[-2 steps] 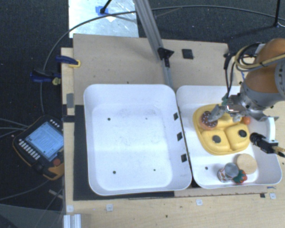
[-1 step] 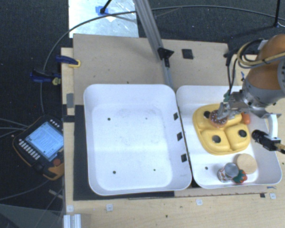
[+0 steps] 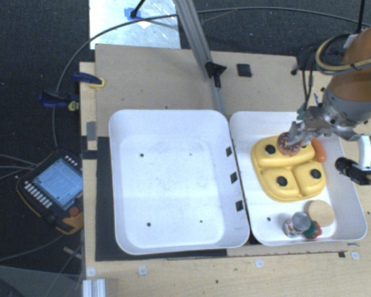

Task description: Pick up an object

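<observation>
Two white bins sit side by side; the right bin (image 3: 346, 228) holds everything, so the arm (image 3: 352, 79) reaches in from the frame's right; its gripper (image 3: 292, 140) is low over the yellow tray (image 3: 287, 175), at a small brownish piece (image 3: 289, 143) on the tray's upper edge; whether it grips anything, I cannot tell; an orange piece (image 3: 319, 150) lies beside it, a round tan disc (image 3: 321, 211) and a small jumble (image 3: 298, 226) lower down.

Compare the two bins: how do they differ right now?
The right bin holds a yellow toy, a tan disc and a small multicoloured item; the left bin shows bare floor with a few dark dots. The gripper is over the right bin, not the left. Both are shallow, white and rounded.
</observation>
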You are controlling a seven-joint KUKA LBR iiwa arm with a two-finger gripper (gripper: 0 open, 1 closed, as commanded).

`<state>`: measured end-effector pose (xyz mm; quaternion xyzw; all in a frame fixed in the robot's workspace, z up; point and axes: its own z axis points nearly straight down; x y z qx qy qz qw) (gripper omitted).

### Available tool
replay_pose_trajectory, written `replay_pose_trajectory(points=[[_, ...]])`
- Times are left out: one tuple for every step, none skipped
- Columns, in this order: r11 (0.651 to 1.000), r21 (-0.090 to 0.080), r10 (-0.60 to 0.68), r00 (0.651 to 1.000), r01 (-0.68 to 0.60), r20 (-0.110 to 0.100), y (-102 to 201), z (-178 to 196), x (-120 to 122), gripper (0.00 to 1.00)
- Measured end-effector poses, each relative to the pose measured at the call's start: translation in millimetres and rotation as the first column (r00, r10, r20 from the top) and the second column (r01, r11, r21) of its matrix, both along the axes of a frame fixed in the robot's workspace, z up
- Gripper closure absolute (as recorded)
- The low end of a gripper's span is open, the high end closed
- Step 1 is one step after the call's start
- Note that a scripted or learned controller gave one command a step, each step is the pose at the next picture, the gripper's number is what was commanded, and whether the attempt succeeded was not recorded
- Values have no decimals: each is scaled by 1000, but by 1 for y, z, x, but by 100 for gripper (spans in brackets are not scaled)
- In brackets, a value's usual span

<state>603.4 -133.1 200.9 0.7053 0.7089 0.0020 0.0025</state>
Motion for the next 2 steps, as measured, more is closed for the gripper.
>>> replay_pose_trajectory(points=[[1000, -1, 0, 1000, 0, 3, -5, 60, 10, 100], [1000, 0, 1, 1000, -1, -2, -4, 80, 11, 100]])
